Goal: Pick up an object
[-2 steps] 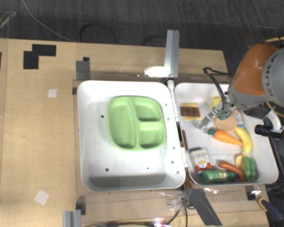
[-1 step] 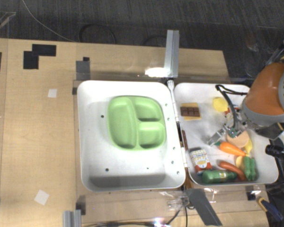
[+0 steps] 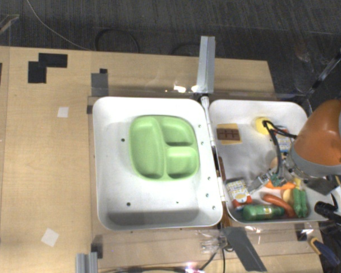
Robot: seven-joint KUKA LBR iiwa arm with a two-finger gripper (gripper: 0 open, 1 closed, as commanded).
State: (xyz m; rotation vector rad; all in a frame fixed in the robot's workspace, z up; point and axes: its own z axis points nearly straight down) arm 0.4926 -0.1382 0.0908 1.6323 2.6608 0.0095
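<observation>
Looking for labels, you'll read none; the gripper [image 3: 277,174] sits among glossy toy food [image 3: 267,205], grasp unclear.

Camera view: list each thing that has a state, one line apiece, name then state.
green divided tray: upright, lying flat in the left bin, compartments holding nothing.
chocolate bar: flat on the right bin floor, apart from the pile.
green bottle: on its side near the front wall.
yellow item: near the back, partly hidden by cables.
gripper: low over the toy pile.
</observation>
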